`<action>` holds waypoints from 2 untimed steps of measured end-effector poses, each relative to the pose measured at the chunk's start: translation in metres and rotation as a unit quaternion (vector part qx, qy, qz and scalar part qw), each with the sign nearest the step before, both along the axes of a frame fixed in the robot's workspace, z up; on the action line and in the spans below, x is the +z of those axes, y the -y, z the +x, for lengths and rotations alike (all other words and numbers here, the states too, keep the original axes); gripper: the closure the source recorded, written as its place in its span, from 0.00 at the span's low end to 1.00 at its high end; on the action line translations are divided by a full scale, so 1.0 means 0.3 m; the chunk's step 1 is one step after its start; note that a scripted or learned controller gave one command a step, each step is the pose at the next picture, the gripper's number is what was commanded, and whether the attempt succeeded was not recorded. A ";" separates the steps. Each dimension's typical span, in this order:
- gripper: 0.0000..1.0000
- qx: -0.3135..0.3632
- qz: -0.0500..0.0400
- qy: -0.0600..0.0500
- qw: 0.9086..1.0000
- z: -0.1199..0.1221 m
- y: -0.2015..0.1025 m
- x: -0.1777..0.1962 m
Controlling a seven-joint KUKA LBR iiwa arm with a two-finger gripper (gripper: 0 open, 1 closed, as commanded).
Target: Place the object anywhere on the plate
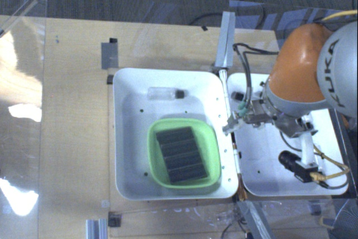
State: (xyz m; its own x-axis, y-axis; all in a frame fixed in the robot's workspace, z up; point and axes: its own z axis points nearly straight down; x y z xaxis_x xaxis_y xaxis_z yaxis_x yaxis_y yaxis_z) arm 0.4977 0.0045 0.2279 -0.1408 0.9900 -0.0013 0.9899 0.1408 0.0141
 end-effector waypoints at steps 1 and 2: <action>1.00 0.003 0.000 0.003 1.000 0.006 -0.002 0.036; 1.00 0.120 -0.001 -0.006 0.993 -0.034 -0.216 -0.145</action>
State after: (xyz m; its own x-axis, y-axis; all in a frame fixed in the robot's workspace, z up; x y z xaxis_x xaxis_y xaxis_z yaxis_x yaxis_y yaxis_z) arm 0.4875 0.0694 0.1843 -0.3721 0.9282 0.0002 0.9282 0.3721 0.0028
